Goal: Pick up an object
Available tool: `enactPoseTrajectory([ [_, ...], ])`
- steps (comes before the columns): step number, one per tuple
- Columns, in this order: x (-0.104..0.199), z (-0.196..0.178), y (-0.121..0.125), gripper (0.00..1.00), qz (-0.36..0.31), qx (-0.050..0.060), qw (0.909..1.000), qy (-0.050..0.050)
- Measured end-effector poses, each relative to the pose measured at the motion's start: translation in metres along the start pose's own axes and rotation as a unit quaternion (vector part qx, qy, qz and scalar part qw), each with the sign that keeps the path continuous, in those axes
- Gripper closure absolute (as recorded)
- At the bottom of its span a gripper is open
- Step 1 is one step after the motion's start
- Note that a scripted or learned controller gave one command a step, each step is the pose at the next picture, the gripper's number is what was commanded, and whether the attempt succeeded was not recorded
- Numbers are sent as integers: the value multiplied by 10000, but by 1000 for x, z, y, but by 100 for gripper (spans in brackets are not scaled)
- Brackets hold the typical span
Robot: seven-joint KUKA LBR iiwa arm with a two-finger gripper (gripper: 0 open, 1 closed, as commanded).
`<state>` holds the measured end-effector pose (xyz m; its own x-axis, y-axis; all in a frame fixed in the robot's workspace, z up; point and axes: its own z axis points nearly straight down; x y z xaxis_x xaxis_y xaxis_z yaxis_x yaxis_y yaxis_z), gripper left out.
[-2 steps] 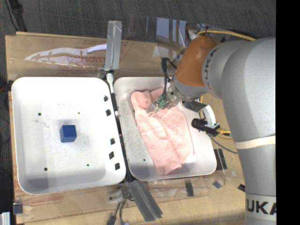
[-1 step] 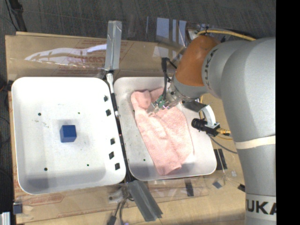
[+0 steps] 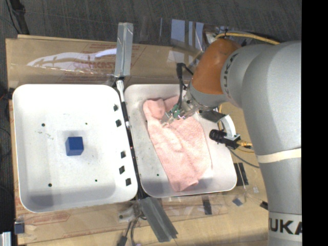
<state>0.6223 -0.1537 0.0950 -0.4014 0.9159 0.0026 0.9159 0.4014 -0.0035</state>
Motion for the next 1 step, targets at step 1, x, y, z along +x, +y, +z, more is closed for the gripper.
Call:
enactPoseTrajectory([
  [1, 0, 0, 0, 0, 0, 0, 10000, 0],
])
